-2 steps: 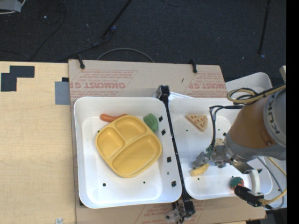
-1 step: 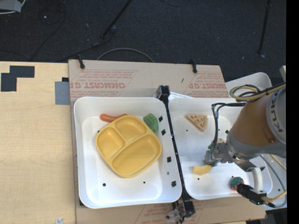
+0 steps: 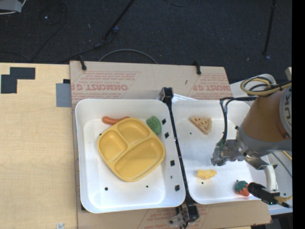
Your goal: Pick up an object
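gripper (image 3: 220,156): state hidden, cannot tell | target: yellow piece (image 3: 206,174) near right bin's (image 3: 209,198) front edge | seemed light, stiff, thin; best pinched across its short sides

The gripper (image 3: 220,156) was too small and dark to show its fingers' spacing. Far to its left, the yellow divided plate (image 3: 131,148) partly hid an orange carrot (image 3: 113,119) and green piece (image 3: 154,124).

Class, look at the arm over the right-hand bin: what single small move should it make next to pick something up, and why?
Probably lower the tool and shift it slightly toward the small yellow piece, which lies just below-left of it on the right bin floor, apart from the other items, so it looks the nearest target.
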Controlling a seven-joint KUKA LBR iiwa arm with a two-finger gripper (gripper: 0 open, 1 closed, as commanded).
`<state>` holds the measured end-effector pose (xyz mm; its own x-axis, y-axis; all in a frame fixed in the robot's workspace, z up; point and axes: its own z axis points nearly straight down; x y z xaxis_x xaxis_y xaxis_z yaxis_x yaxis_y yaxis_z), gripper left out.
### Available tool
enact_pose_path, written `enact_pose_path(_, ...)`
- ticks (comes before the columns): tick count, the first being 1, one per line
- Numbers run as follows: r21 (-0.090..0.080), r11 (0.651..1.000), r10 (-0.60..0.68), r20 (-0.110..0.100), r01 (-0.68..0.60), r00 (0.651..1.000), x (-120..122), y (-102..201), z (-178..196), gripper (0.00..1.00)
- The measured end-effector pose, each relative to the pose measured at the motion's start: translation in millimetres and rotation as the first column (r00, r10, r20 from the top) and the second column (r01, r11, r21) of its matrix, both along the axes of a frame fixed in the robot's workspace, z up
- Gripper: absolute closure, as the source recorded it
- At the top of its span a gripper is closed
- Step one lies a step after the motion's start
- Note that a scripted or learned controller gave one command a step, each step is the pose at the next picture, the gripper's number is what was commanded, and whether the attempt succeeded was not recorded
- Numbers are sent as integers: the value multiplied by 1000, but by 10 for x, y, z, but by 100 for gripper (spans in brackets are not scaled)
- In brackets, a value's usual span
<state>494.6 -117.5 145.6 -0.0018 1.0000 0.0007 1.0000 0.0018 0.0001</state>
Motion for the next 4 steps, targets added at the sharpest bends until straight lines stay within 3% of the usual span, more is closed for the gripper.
enact_pose_path(2, -1, 1000, 0, 2, 0, 1000, -67, -18, 992, 100)
enact_pose_path(4, 1, 1000, 4, -3, -4, 1000, 176, 1063, 1031, 100)
